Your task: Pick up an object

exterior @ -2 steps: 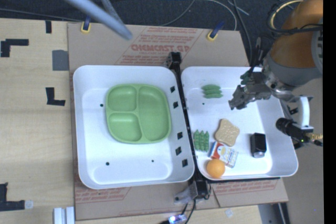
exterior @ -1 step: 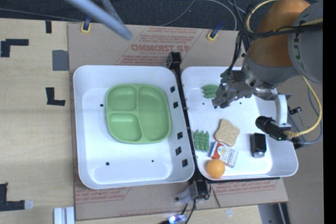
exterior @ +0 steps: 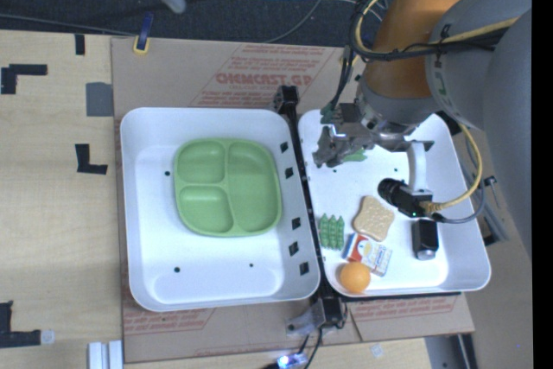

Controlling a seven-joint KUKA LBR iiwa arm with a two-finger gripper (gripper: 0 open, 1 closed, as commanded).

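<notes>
The end effector (exterior: 339, 149) hangs low over the right bin (exterior: 458, 272), near its upper left corner; whether it is clenched cannot be told. Nearer the front lie a toast (exterior: 374, 219), green block (exterior: 331, 231), carton (exterior: 370, 255) and orange (exterior: 353, 276). The left bin (exterior: 138, 212) holds a green plate (exterior: 228, 187).

We see a wooden bench (exterior: 52, 212) carrying a brown cardboard sheet (exterior: 233, 73) printed with red lettering. On that sheet sit two shallow white bins side by side, the left bin (exterior: 143, 212) and the right bin (exterior: 458, 272). Dark marks, perhaps tape (exterior: 86, 158), dot the wood.
</notes>
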